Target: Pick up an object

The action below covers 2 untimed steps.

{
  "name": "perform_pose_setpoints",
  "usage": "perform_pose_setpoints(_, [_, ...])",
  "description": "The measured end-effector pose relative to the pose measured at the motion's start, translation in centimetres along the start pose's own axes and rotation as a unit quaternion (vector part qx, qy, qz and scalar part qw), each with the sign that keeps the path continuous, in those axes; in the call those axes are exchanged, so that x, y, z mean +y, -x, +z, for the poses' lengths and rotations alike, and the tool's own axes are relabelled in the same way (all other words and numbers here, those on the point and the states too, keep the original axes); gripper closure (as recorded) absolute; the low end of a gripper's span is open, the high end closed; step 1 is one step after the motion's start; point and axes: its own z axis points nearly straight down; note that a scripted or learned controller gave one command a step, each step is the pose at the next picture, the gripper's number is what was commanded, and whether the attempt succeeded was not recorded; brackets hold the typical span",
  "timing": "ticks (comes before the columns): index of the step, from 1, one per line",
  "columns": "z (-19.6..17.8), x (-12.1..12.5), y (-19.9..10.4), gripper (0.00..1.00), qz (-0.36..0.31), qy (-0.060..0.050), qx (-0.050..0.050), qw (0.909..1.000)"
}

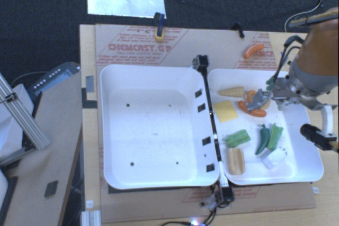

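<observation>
While the arm reaches in from the right, its gripper (259, 99) sits low in the right bin (307, 166), near the far edge, right over an orange carrot-like piece (251, 108); whether the fingers are spread or pinching, I cannot tell. Beside it lie a pale corn cob (231, 92) and a yellow square (225, 111). Toward the near edge: green vegetables (269, 137), a bun (235, 160), a white block (275, 157).

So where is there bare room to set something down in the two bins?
The left bin has a bare floor, wall to wall. The right bin is crowded: the gripper over toy food at the back, peppers and a bun in front. Its one free patch lies along the right wall.
</observation>
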Motion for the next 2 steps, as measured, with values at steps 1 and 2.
perform_pose_setpoints(1, [-1.1,0.1,0.0,1.0,-0.001,0.002,0.0,1.0])
perform_pose_setpoints(2, [12.8,-4.0,2.7,1.0,0.0,0.002,0.0,1.0])
